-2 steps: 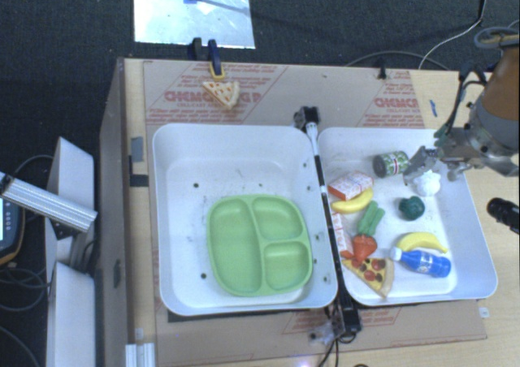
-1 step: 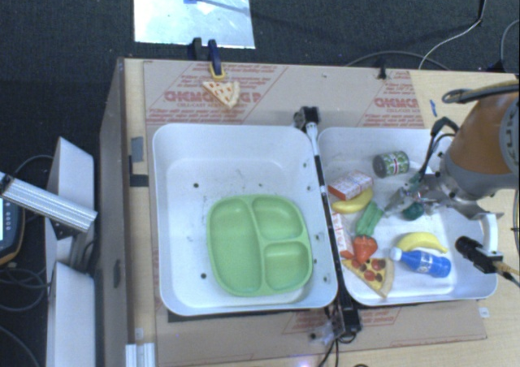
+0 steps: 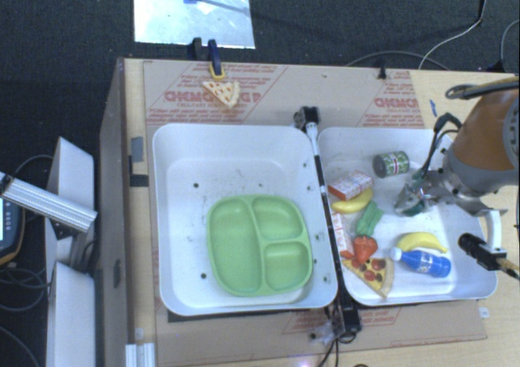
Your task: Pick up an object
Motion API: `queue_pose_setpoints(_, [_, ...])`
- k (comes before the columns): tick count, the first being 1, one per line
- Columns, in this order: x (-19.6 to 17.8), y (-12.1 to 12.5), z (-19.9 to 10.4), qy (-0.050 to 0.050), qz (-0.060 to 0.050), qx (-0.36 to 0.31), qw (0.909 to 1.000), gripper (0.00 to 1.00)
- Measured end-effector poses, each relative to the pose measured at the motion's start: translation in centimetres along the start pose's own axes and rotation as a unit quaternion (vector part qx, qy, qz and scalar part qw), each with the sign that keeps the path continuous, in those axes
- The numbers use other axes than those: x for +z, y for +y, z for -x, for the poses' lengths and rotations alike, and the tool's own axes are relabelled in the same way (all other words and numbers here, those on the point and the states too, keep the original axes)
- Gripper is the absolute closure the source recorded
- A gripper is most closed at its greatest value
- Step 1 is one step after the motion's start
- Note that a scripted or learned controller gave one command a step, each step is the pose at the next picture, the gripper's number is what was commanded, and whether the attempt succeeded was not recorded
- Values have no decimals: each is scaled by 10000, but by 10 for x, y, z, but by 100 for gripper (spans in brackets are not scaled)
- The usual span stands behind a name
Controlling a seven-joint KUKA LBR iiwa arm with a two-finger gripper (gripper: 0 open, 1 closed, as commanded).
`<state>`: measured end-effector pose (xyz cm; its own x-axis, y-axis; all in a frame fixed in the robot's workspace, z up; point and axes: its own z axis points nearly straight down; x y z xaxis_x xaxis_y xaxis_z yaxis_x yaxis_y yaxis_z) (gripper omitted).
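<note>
Two white bins sit side by side on the bench; the left bin (image 3: 187,195) bears a green divided tray (image 3: 260,245), and the right bin (image 3: 406,154) bears every candidate for the pick.

Gripper (image 3: 409,199): low inside the right bin, near the middle of the bin and toward its 3 o'clock side, with the arm (image 3: 487,142) entering from 3 o'clock. Whether it stands open or closed cannot be told at this resolution, and nothing is seen held.

Objects, taken clockwise around the gripper:
- green can (image 3: 392,164) at 11 o'clock, near, lying on its side;
- yellow banana (image 3: 421,241) at 5 o'clock, near, with a blue bottle (image 3: 424,263) just beyond it;
- pizza slice (image 3: 371,270) and tomato (image 3: 365,247) at 7 o'clock;
- green vegetable piece (image 3: 370,218), a second banana (image 3: 353,204) and a red-and-white box (image 3: 349,187) at 9 o'clock, crowded against the bin wall.

Assessment: the banana at 5 o'clock and the can appear the best targets, each having some free floor around it. The 9 o'clock cluster is tight, and a descent there risks pinching two items or striking the wall.

Recommendation: centre over one item, align the grip across its narrow axis, descend fully before closing, and lift straight.
</note>
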<state>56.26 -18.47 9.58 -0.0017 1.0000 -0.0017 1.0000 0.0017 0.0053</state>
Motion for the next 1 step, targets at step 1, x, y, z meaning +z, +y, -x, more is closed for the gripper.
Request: queue_pose_setpoints(1, [13, 78, -52, 8, -62, 8, 10000, 100])
